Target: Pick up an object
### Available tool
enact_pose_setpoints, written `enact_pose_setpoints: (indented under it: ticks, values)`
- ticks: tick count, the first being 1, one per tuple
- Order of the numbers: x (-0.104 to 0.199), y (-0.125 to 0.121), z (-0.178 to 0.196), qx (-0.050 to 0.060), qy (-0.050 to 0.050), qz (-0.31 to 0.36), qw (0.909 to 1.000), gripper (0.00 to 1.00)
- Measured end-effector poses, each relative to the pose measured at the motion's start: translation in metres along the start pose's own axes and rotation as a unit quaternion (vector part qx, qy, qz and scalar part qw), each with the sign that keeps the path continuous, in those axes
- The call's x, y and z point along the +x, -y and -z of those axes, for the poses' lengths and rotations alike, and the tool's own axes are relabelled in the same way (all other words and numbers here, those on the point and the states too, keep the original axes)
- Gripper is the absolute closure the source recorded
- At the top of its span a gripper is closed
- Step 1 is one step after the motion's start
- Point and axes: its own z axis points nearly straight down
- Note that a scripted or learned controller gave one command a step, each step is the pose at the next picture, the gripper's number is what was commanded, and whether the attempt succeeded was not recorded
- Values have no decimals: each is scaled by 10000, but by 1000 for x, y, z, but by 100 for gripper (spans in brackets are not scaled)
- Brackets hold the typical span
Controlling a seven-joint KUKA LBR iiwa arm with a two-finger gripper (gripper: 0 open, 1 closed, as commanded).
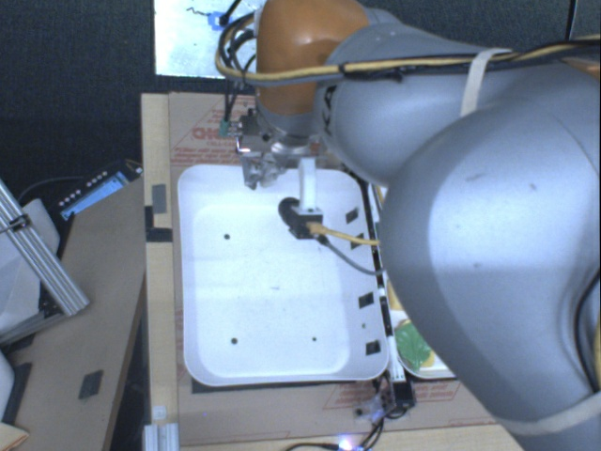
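Two bins on bench. Left bin (235, 346) bare white floor, gripper (260, 172) hanging over its far edge, grip state can't tell. Arm (451, 158) covers the right bin (437, 372); green object (411, 346) peeks out by its left rim.

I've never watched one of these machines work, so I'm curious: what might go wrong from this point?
The gripper sits over the far rim of the left bin, so it might knock the edge. A yellow cable trails over that bin and could snag. The arm hides most of the right bin, so items there, like the green object, are hard to check.
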Motion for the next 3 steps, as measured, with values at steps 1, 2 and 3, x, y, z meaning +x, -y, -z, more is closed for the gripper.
enact_pose_setpoints:
  ticks: [1,2,3]
  values:
    - [10,15,14,-3,-3,3,10000,100]
    - [24,35,22,0,-3,5,10000,100]
    - [24,47,264,-95,-37,6,9999,100]
